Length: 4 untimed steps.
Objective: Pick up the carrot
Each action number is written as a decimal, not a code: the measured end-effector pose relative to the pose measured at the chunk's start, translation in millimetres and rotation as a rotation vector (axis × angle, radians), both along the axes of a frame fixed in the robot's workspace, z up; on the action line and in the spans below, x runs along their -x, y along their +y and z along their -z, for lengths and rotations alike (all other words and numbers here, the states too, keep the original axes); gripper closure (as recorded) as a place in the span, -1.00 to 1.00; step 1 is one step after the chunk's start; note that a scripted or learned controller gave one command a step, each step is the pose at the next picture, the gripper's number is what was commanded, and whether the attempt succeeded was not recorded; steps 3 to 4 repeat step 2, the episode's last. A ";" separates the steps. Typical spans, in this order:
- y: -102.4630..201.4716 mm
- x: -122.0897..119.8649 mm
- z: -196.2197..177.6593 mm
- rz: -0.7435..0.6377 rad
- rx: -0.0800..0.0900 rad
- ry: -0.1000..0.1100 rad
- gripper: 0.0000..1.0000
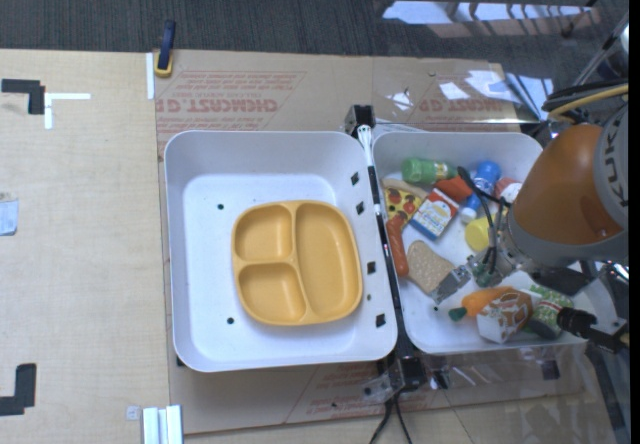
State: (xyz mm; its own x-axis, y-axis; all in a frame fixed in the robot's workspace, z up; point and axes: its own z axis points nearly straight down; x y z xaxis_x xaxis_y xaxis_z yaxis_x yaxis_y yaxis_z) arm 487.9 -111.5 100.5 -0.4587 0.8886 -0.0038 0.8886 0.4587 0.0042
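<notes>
Dark carpet runs behind a pale wooden counter (80, 262) laid with a sheet of cardboard (260, 97), and two shallow white bins sit on it side by side. In the left bin (190, 262) lies a yellow divided plate (297, 262) with three compartments. The right bin (450, 332) is crowded with toy groceries — a green bottle (425, 170), a blue-capped item (486, 174), a pizza slice (400, 200), a small blue-and-white carton (433, 216), a red sausage (398, 247) and a slice of brown bread (430, 265). The carrot (482, 301) lies near the front of that bin, orange with a green tip pointing left, touching a white packet (505, 317) just to its right. The grey arm with its orange band (565, 192) reaches over the right bin, and the end effector (456, 280) sits low between the bread and the carrot; whether it is open or closed I cannot tell, and nothing is visibly held in it.
</notes>
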 end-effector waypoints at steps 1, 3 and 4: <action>-13.6 7.4 8.1 -0.337 0.001 0.002 -1.00; -13.9 4.6 -1.5 -0.334 0.003 -0.004 1.00; -13.9 4.6 -1.5 -0.334 0.003 -0.004 1.00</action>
